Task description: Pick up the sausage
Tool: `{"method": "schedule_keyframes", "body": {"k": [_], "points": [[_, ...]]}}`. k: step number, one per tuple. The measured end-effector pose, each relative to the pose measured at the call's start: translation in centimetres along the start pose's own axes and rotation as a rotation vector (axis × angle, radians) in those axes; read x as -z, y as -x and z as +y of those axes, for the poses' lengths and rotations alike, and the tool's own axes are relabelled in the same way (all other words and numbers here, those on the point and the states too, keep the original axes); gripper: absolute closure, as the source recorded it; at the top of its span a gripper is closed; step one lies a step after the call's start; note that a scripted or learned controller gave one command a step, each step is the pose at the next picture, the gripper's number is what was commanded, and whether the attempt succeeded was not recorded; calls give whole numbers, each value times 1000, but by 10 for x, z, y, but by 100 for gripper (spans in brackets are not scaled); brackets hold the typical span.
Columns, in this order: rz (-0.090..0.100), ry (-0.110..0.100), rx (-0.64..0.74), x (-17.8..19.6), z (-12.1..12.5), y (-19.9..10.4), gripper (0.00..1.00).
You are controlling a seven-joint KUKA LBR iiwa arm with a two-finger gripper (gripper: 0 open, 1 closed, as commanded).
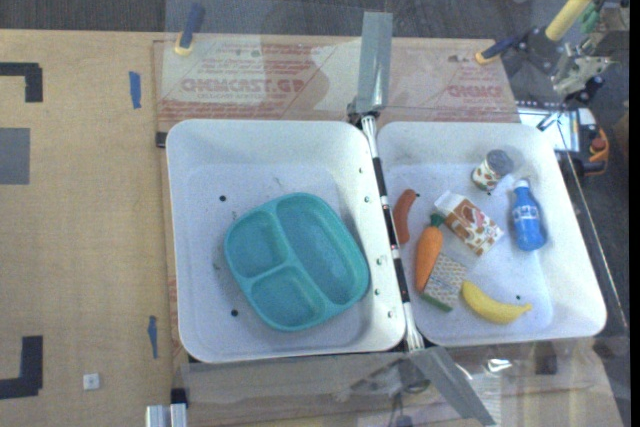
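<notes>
The sausage (404, 214) is a short reddish-brown link lying lengthwise in the right bin (572, 300), close against that bin's left wall. Just below it and to the right lies an orange carrot (428, 255), almost touching its lower end. Nothing covers the sausage.
The right bin also holds a small carton (470, 223), a blue bottle (526, 215), a small can (490, 172), a banana (492, 304) and a checkered packet (444, 281). A teal divided plate (296, 260) fills much of the left bin (200, 150). The divider between the bins runs right beside the sausage.
</notes>
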State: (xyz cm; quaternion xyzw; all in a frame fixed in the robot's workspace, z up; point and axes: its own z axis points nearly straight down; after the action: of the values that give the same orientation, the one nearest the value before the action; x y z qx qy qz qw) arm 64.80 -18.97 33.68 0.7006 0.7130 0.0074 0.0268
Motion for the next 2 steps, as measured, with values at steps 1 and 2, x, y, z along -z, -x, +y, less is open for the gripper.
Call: {"method": "schedule_keyframes", "body": {"k": [1,2], "points": [[-3,6,1,11,2,1,100],[-6,12,2,23,3,1,100]]}}
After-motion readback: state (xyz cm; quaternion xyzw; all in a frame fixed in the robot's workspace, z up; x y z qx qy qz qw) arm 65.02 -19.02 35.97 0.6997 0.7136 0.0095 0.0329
